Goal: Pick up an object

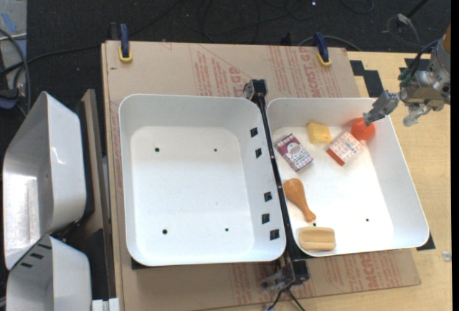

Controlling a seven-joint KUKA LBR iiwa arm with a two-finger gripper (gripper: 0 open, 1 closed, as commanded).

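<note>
The right bin [401,180] holds several items: a red ball [363,130], a red and white carton [344,150], a yellow block [320,132], a maroon and white box [294,152], a brown drumstick [298,198] and a tan bread roll [316,238]. My gripper [398,112] hangs over the bin's far right rim, just right of the red ball. Its two fingers are spread apart and it is open, with nothing between them. One fingertip [378,111] lies close above the ball.
The left bin [136,159] stands beside the right one, with a black divider [269,159] between them. Two clamps [125,44] hold the cardboard base at the back. Grey tubs [39,173] stand off the bench's left side.
</note>
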